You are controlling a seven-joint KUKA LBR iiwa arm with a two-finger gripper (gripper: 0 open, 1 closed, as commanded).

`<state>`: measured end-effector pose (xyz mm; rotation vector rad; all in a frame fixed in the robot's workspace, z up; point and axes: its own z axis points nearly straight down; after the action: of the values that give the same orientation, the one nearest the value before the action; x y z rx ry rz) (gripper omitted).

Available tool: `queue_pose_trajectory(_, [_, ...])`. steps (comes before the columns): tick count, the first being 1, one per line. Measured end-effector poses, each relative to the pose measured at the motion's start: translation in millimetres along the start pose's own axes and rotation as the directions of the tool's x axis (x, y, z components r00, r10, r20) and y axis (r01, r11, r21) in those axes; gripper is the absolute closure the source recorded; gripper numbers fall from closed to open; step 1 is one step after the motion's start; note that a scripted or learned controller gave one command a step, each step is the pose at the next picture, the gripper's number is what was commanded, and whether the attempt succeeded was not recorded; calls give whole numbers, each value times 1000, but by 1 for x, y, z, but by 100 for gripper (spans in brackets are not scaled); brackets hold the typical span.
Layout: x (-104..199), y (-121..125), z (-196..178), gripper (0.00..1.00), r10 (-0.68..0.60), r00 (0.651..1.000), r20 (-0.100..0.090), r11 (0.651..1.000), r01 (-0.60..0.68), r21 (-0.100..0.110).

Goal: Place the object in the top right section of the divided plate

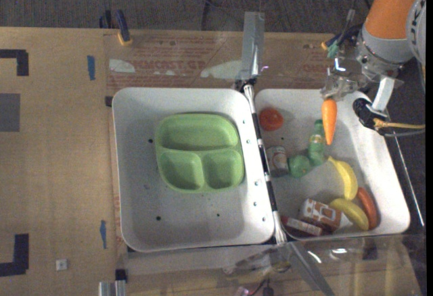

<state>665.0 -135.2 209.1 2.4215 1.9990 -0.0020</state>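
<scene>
Claw (336,90) clamped on the top of a carrot (329,121), which hangs over the right bin (385,173); carrying it to the green divided plate (199,151) in the left bin (135,173) remains.

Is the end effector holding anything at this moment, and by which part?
A toy carrot hangs point-down from the end effector, held by its top end, above the right bin.
</scene>
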Motion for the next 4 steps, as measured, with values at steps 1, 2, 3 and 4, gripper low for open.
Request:
queue_pose_trajectory(1, [94,-17,24,100,380,925,0,925,-380,6])
queue_pose_trajectory(2, [124,-81,24,100,119,993,-2,993,-119,3])
queue_pose_trajectory(3, [136,-126,23,100,-62,998,-3,998,62,1])
queue_pose_trajectory(4, [199,-88,24,100,-122,992,-2,992,122,0])
